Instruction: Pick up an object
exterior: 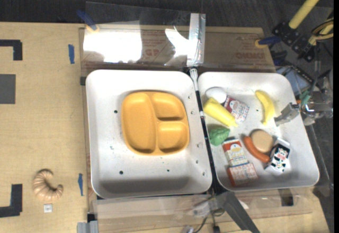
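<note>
White plastic forms the two shallow bins set side by side on the bench. The left bin (100, 136) bears a yellow divided tray (154, 122), lying flat near its middle. The right bin (304, 160) holds a cluster of small toy foods. A white egg-like piece (214, 92) lies at the upper left of this bin, touching a yellow corn cob (219, 113) that is tilted across the bin's left side. Just beside the cob, a small red and white carton (236, 107) is seen. A green leafy piece (217, 134) rests below the cob, against the bin's left wall. A banana (265, 105) stands nearly upright in the view, toward the upper right of the bin. Lower down, a bun-like brown piece (260, 140) overlaps an orange sausage (255, 150), and a black and white carton (280, 157) lies just to their right. A red printed box (238, 161) lies flat near the bin's lower left.

At the bin's right rim, what is taken to be the gripper (290, 112) is seen as a blurred grey shape just beside the banana. Whether its fingers are apart or closed cannot be told, and nothing can be seen held between them.

Outside the bins, a tan croissant (46, 184) lies on the cardboard surface (42, 121) at the lower left, well apart from both bins.
</note>
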Available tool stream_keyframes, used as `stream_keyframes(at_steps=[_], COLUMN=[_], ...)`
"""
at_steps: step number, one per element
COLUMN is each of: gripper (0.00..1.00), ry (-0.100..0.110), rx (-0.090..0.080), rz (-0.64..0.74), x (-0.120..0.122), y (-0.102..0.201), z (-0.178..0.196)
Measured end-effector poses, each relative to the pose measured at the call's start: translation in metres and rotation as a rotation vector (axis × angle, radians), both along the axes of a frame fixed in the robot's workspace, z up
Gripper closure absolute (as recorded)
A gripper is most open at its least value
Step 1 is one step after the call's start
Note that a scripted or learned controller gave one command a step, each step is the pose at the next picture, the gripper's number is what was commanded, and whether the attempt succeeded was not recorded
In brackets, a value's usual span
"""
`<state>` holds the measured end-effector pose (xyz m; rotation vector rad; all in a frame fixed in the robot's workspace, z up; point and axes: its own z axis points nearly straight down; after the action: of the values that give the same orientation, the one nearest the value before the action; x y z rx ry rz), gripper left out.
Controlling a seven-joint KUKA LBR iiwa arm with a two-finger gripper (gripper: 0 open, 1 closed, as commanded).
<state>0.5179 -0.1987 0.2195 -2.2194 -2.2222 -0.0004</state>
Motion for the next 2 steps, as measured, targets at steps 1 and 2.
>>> stream_keyframes(at_steps=[1, 2], gripper=[0.00, 1.00], ry=[0.006, -0.004], rx=[0.002, -0.002], rz=[0.028, 0.028], x=[0.000, 0.003], y=[-0.016, -0.016], z=[-0.077, -0.063])
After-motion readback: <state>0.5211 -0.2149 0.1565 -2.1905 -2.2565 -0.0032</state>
